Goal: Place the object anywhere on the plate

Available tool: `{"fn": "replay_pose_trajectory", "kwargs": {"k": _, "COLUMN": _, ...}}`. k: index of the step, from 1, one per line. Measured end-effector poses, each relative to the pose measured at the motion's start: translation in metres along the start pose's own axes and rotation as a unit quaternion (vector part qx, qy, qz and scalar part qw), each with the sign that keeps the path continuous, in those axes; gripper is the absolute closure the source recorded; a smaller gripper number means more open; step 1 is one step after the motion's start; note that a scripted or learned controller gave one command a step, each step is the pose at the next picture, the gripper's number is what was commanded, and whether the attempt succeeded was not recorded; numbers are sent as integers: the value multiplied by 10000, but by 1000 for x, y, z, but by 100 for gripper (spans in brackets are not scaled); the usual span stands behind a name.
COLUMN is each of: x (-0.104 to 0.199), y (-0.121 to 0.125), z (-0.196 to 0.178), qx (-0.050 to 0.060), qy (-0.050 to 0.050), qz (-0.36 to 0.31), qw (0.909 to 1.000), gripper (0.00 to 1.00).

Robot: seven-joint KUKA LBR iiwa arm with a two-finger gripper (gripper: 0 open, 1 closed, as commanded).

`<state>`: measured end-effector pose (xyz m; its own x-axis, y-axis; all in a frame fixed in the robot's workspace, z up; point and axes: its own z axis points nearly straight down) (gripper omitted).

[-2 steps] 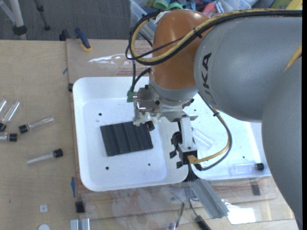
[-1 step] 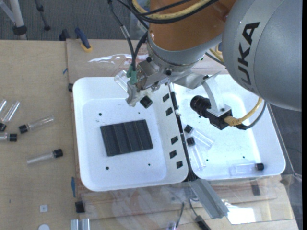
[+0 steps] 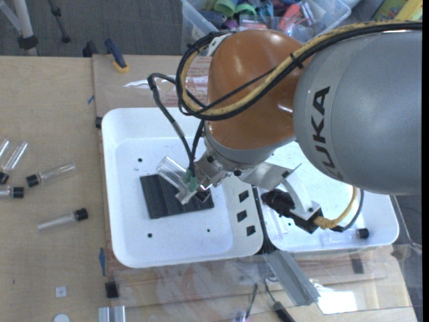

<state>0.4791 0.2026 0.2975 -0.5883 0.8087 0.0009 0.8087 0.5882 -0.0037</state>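
A: Is any writing showing on your screen?

B: You are looking at black letters, "UKA", running sideways along the grey arm (image 3: 362, 106), just right of its orange band (image 3: 255, 86). Nothing else is reading clearly.

A: And the tool?

B: The tool (image 3: 191, 188) is hanging low over the left bin (image 3: 120, 227), right above the dark plate (image 3: 161, 196) lying flat on the bin floor. You are seeing a clear tube (image 3: 175, 173) at its tip, lying tilted across the plate's upper edge and touching the plate. Whether the tool is clenching that tube or has released it, I cannot tell; the wrist is covering the tip.

A: What else are you getting?

B: The right bin (image 3: 375, 237) is sitting mostly under the arm. More clear tubes with black caps (image 3: 50, 174) are lying on the desk (image 3: 47, 113) to the left, well apart from the bins. A clear box of coloured toys (image 3: 268, 5) is standing behind.
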Motion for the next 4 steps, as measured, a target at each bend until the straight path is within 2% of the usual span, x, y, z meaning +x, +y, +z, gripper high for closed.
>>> {"fn": "replay_pose_trajectory", "kwargs": {"k": 1, "x": -49, "y": 30, "z": -39, "qx": -17, "qy": -8, "qz": 2303, "qw": 9731, "gripper": 100}}
{"fn": "replay_pose_trajectory", "kwargs": {"k": 2, "x": -9, "y": 28, "z": 9, "qx": 9, "qy": 0, "qz": 1979, "qw": 9802, "gripper": 100}}
{"fn": "replay_pose_trajectory", "kwargs": {"k": 3, "x": -57, "y": 41, "z": -17, "qx": -26, "qy": -10, "qz": 972, "qw": 9953, "gripper": 100}}
{"fn": "replay_pose_trajectory", "kwargs": {"k": 4, "x": -78, "y": 93, "z": 83, "qx": 9, "qy": 4, "qz": 1682, "qw": 9858, "gripper": 100}}
